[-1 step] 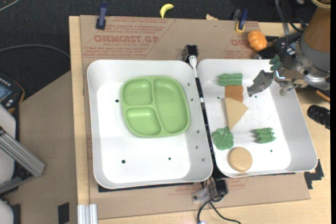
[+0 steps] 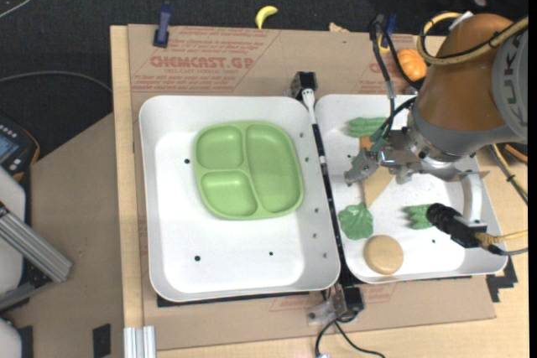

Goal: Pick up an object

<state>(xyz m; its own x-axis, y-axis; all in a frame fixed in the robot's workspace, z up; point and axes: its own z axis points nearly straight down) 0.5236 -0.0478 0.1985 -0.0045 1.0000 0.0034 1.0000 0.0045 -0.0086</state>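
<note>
Fingers (image 2: 362,169) of the gripper (image 2: 367,166) look spread and bare, nothing lifted yet, with a green leaf (image 2: 356,220) just below them.

Two shallow white plastic bins side by side on brown cardboard-covered bench (image 2: 210,54). Left bin (image 2: 168,247): light green four-compartment plastic tray (image 2: 249,170) near middle. Right bin (image 2: 436,260): green leafy toy piece (image 2: 356,220) near left wall, round tan bread-roll toy (image 2: 384,253) just before it, small green toy piece (image 2: 417,215) to right, another green leafy piece (image 2: 366,127) toward back. Yellow banana toy (image 2: 265,15) on floor behind bench.
</note>
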